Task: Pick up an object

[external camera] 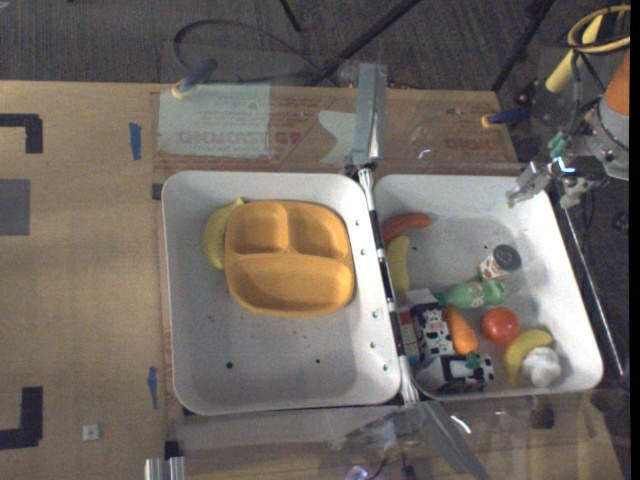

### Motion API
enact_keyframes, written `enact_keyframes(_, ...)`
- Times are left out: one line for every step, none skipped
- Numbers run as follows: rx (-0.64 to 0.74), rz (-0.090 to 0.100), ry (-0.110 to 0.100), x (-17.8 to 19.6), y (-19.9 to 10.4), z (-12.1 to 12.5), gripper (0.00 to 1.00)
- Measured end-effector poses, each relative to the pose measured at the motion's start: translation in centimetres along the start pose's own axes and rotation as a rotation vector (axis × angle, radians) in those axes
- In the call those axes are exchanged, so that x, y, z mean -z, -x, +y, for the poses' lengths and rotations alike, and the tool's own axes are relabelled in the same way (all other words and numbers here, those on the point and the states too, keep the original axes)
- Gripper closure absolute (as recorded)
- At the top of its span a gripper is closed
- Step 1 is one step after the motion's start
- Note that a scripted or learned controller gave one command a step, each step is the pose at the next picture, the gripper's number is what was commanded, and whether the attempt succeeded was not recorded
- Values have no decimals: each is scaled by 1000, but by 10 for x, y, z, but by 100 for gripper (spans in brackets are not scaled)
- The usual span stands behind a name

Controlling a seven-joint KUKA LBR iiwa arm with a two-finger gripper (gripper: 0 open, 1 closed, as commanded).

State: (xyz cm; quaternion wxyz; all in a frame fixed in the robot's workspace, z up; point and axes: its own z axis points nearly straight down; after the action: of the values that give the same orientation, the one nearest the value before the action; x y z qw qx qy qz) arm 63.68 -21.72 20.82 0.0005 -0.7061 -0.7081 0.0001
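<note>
My gripper [547, 180] hangs over the far right corner of the right bin [560, 268], open, with nothing between its fingers. Below it in that bin lie a red sausage [405, 225], a yellow piece [398, 263], a small bottle with a grey cap [498, 261], a green bottle [472, 294], a carrot [460, 330], a red tomato [500, 325], a banana [527, 348], a white ball [542, 366] and two cow-patterned boxes [430, 330]. The bottle with the grey cap is the nearest to the gripper.
The left bin [200, 368] holds an orange divided plate [290, 256] that lies partly over a yellow banana [215, 236]. A metal divider [385, 298] runs between the bins. Cables and stand legs lie beyond the bench's far edge.
</note>
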Motion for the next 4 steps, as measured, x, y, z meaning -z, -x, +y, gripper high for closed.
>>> enact_keyframes(78, -1, 3, -120, -28, -63, 0)
enact_keyframes(91, -2, 4, -123, -62, -20, 0)
enact_keyframes(-61, -6, -5, -122, -113, 19, 0)
enact_keyframes(-88, -2, 2, -122, -73, -38, 0)
